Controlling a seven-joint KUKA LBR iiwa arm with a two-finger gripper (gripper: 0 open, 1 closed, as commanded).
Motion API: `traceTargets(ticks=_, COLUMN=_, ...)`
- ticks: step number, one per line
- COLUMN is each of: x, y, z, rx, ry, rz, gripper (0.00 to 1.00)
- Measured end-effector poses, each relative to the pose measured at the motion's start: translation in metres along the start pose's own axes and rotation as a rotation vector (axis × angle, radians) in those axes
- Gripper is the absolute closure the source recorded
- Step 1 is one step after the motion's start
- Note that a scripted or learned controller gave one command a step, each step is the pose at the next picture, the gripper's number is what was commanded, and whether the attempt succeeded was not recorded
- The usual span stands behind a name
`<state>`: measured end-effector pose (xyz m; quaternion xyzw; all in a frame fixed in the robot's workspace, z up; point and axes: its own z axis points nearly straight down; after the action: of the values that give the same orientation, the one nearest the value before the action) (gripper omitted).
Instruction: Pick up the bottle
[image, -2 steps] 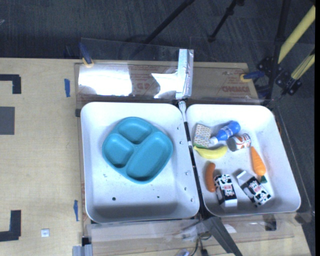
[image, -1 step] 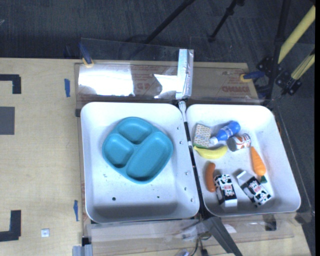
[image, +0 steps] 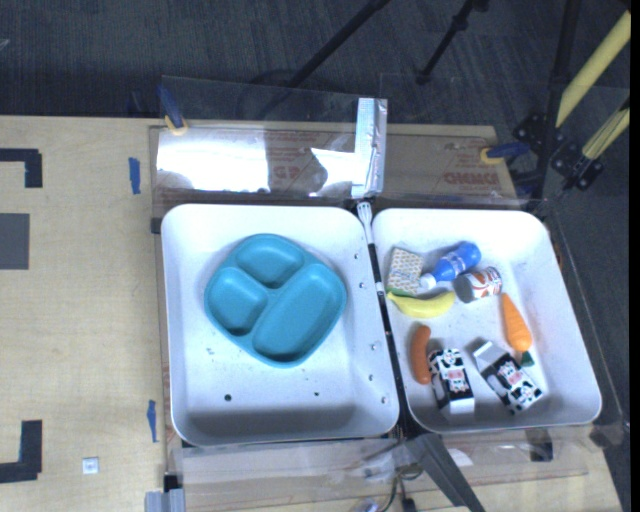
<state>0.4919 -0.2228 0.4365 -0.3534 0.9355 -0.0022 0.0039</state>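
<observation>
The bottle (image: 451, 264) is small, blue with a white cap, lying on its side in the right bin (image: 560, 250), near that bin's upper middle. Its cap end points left toward a yellow banana (image: 420, 304). A checkered packet (image: 404, 267) lies just left of it and a small can (image: 477, 285) with a grey top touches its lower right side.
The left bin (image: 190, 380) holds a blue divided plate (image: 273, 297). In the right bin also lie two carrots (image: 516, 325) (image: 420, 353) and two cow-print milk cartons (image: 452, 377) (image: 511, 378). A clear plastic wall (image: 265, 150) stands behind the left bin.
</observation>
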Motion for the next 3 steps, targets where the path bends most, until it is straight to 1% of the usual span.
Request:
traceTargets(ticks=1, x=-0.006, y=-0.005, z=0.0, rx=-0.001, ry=-0.001, rz=-0.384, gripper=1.0)
traceTargets(ticks=2, x=-0.005, y=0.0, z=0.001, rx=-0.003, ry=-0.001, rz=-0.835, gripper=1.0)
traceTargets(ticks=3, x=0.001, y=0.017, z=0.001, rx=-0.01, ry=-0.002, rz=-1.22, gripper=1.0)
